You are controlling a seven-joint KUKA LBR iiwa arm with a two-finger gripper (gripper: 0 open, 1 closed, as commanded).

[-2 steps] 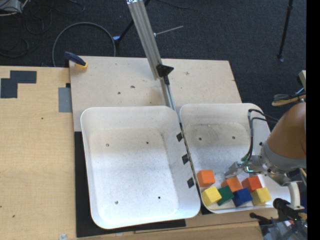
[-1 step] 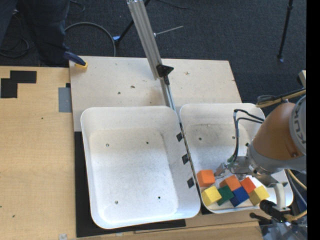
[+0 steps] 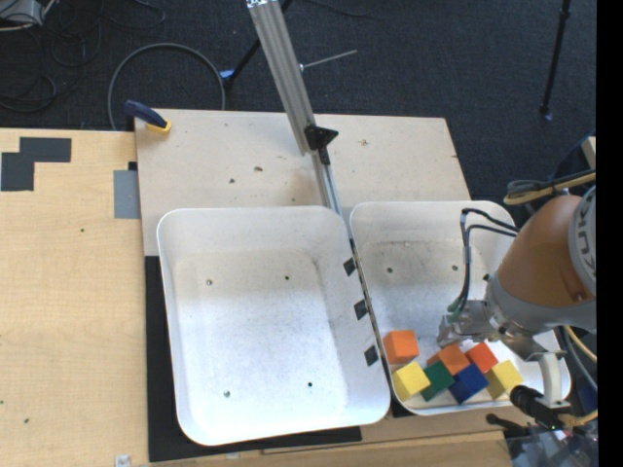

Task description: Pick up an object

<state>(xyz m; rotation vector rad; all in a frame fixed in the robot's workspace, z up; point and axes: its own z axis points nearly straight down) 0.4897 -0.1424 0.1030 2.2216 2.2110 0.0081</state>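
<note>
My wrist hides my fingers (image 3: 465,331) — whether they are apart or together I cannot tell; they hang low in the right bin (image 3: 409,251), just above the blocks (image 3: 450,370) heaped in its near corner, close to the rim; the left bin (image 3: 195,261) lies wide beside.

The counter (image 3: 58,290) is bearing two shallow white bins side by side. The left bin (image 3: 185,261) is sitting on a black mat (image 3: 156,358) toward the near edge, and the right bin (image 3: 409,232) is lying just beside it, toward the right edge. A pale board (image 3: 243,163) is lying along the far edge, with a blue and yellow clamp (image 3: 148,116) resting at its far left corner.
</note>
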